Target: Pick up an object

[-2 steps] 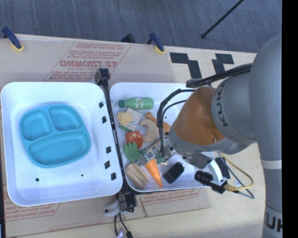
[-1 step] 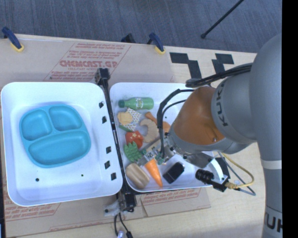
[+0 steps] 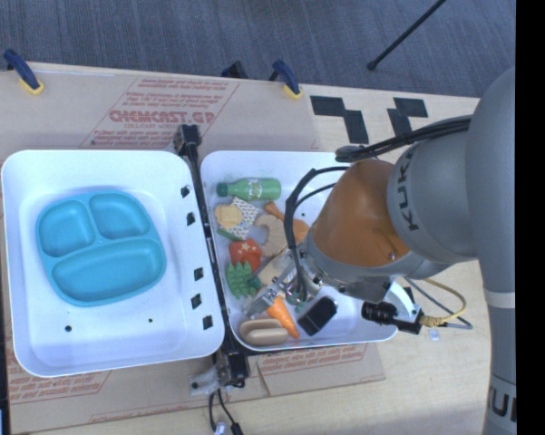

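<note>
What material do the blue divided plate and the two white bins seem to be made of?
Blue divided plate: probably moulded plastic, matt, one even colour with soft rounded dividers. White bins: likely thin formed plastic, slightly glossy, with rounded corners and faint highlights along the rims.

A divided plate (image 3: 100, 247) is lying in the left bin (image 3: 18, 333), while toy foods (image 3: 245, 234) are crowding the right bin (image 3: 381, 335) beside it.

The arm (image 3: 408, 211) covers much of the right bin (image 3: 254, 163); some toy food (image 3: 281, 229) lies partly hidden under it.
</note>
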Available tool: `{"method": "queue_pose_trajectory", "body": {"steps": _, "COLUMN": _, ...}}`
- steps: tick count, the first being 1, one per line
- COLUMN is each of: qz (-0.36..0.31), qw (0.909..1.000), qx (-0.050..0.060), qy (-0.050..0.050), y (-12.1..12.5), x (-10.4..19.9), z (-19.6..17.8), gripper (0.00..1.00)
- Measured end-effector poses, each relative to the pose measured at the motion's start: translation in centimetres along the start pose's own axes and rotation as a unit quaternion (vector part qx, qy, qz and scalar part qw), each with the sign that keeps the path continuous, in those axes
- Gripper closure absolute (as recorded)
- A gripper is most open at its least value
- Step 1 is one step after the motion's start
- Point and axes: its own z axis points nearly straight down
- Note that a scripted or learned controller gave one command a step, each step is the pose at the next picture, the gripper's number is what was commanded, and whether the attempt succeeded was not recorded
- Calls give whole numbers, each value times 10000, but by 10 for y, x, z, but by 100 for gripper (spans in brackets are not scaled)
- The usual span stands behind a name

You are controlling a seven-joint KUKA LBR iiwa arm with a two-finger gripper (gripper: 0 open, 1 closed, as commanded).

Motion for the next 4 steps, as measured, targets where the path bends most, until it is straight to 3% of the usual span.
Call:
{"method": "queue_pose_trajectory", "body": {"steps": 1, "qz": 148, "qw": 9999, "qx": 27, "qy": 58, "y": 15, "x": -4, "z": 1, "gripper": 0}}
{"method": "queue_pose_trajectory", "body": {"steps": 2, "qz": 3821, "qw": 9241, "qx": 7, "qy": 33, "y": 4, "x": 2, "z": 1, "gripper": 0}}
{"method": "queue_pose_trajectory", "body": {"steps": 3, "qz": 3814, "qw": 9244, "qx": 9, "qy": 18, "y": 3, "x": -1, "z": -10, "gripper": 100}}
{"method": "queue_pose_trajectory", "body": {"steps": 4, "qz": 3794, "qw": 9251, "qx": 82, "qy": 97, "y": 74, "x": 16, "z": -95, "gripper": 100}}
